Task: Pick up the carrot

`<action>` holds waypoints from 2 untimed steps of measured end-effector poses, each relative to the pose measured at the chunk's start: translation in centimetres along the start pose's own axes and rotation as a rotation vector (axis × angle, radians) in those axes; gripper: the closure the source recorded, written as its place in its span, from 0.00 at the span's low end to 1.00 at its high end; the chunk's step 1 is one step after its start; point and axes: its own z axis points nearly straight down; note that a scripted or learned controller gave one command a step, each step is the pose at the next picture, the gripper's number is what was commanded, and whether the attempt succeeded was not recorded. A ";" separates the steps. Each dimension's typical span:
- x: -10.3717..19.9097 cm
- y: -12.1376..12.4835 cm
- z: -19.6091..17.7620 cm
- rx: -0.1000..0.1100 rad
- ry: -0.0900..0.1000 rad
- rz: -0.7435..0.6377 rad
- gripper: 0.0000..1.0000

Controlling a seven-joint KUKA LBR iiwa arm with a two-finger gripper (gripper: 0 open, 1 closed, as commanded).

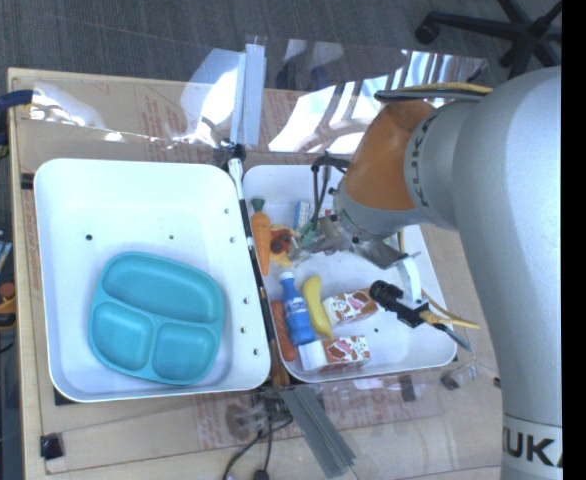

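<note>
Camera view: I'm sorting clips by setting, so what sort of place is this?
Probably a robotics lab: a KUKA arm over two white bins on a bench, office chair base on carpet behind.

White on white here: the left bin [73, 208] and the right bin [278, 190] are both plain white. In the left one sits a turquoise tray [158, 316], one solid colour all over. Over on the right, the carrot [262, 236] is bright orange, the banana [317, 303] yellow, the bottle [296, 313] blue and white. A packet [351, 308] shows red-and-white print, and a second packet [345, 350] matches it. The arm [493, 188] is pale grey, its band [393, 163] orange. The tabletop [123, 103] is tan with faint reddish lettering, the floor [123, 18] dark grey.
</note>
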 end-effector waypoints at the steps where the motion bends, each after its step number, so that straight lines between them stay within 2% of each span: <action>1: 0.0 0.0 0.0 0.000 0.000 0.000 0.00; 2: -2.5 4.4 1.0 -0.001 0.001 -0.023 0.00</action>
